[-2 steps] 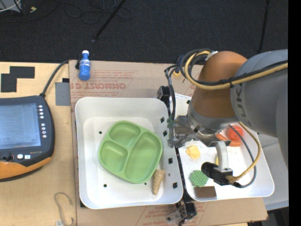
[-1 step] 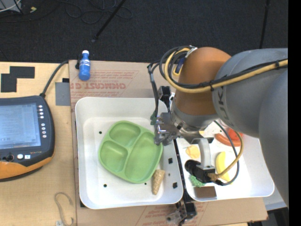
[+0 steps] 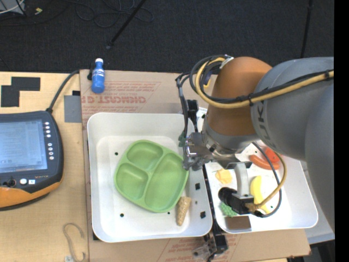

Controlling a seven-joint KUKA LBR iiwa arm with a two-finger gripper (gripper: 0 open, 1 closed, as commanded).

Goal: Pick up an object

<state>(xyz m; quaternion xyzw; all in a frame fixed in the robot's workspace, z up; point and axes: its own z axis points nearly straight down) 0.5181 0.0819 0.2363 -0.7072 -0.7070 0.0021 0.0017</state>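
A green divided plate point(image 3: 150, 174) lies in the left bin point(image 3: 103, 146). A tan, cob-like piece point(image 3: 183, 210) rests against the plate's lower right rim. My gripper point(image 3: 191, 153) hangs low over the seam between the two bins, just beside the plate's right edge, under the arm's orange band. In the right bin point(image 3: 305, 212) are an orange item point(image 3: 265, 160), a small yellow piece point(image 3: 222, 176), a yellow banana-shaped item point(image 3: 255, 189), a green item point(image 3: 228, 210) and a brown block point(image 3: 241, 222). The arm hides much of that bin.
A blue bottle point(image 3: 98, 76) stands on the cardboard behind the left bin. A teach pendant with a lit screen point(image 3: 24, 152) lies on the bench at the far left, with a cable running back from it.
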